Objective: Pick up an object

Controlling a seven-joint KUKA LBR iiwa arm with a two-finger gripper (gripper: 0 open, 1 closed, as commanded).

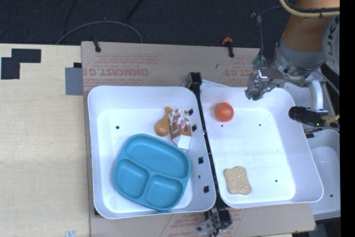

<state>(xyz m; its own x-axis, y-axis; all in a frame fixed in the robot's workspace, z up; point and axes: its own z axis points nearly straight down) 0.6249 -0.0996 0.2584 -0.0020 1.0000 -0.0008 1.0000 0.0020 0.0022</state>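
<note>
Grey gripper (256,87), small and dark at the right bin's (310,186) far rim; whether it is open or closed cannot be told. Arm (310,14) cut off at right. Both white bins rest on a cardboard sheet (144,64) over a pale wooden bench (39,147). Right bin: orange ball (224,111), near the gripper; tan cracker (238,180). Left bin (102,119): blue divided plate (151,172), brown toy (173,122), partly indistinct.

The grey arm with its orange band (317,5) is seen at the upper right — bent downward at the wrist — and the dark two-finger gripper (256,87) is held low, nothing seen between it.
</note>
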